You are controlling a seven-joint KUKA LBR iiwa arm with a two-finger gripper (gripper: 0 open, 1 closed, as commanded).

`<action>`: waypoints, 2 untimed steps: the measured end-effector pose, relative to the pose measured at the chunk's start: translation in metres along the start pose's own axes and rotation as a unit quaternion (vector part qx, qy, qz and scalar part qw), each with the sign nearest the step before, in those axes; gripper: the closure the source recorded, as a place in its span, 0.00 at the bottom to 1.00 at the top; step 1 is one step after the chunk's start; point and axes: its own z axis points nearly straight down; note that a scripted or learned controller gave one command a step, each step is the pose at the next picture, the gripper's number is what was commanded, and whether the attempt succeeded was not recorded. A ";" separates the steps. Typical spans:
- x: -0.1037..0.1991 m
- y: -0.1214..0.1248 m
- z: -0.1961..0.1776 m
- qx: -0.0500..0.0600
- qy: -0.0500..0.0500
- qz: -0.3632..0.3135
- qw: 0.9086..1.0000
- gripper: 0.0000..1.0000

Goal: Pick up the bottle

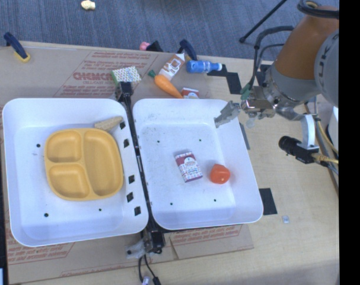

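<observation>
Faintly "CHEMCO" on cardboard [94, 76], bottle [202, 67] label unreadable

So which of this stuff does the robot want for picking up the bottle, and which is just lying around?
For the job:
bottle, on the cardboard behind the bins
gripper, over the right bin's far edge

Just lying about:
yellow plate
red box
tomato
carrot
blue bottle

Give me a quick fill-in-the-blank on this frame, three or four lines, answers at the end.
1. The yellow divided plate lies in the ____ bin.
2. The small carton and the tomato lie in the ____ bin.
3. The plate has ____ compartments.
4. The blue bottle lies on the cardboard, ____ both bins.

Answers: left; right; three; outside
</observation>
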 end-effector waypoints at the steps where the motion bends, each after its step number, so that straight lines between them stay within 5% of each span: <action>1: 0.001 0.000 -0.010 0.001 0.000 -0.003 1.000 1.00; 2: -0.004 -0.043 0.074 0.001 0.001 0.105 0.994 1.00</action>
